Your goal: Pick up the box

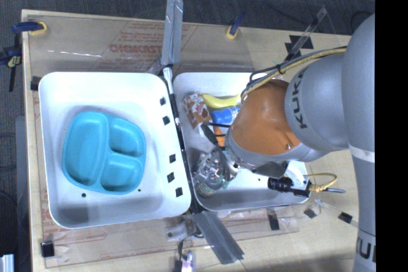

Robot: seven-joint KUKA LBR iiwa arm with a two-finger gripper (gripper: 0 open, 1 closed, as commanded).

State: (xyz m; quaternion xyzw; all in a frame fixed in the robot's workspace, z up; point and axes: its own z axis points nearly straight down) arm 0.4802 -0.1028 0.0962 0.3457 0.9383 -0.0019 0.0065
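The box [196, 110] is a small carton with brown and white print, lying at the back left of the right bin [255, 200] against the divider wall. A yellow banana [220, 100] and a blue packet [224, 116] lie just to its right, partly under the arm. My gripper [211, 174] is low in the front left corner of the right bin, about a hand's width nearer the camera than the box and apart from it. The orange wrist band and grey arm cover most of the bin's middle.
The left bin [51, 137] holds a light blue divided tray [105, 151]. An orange item [220, 131] peeks out by the wrist. The ridge between the two bins [171, 137] runs close to the gripper's left.
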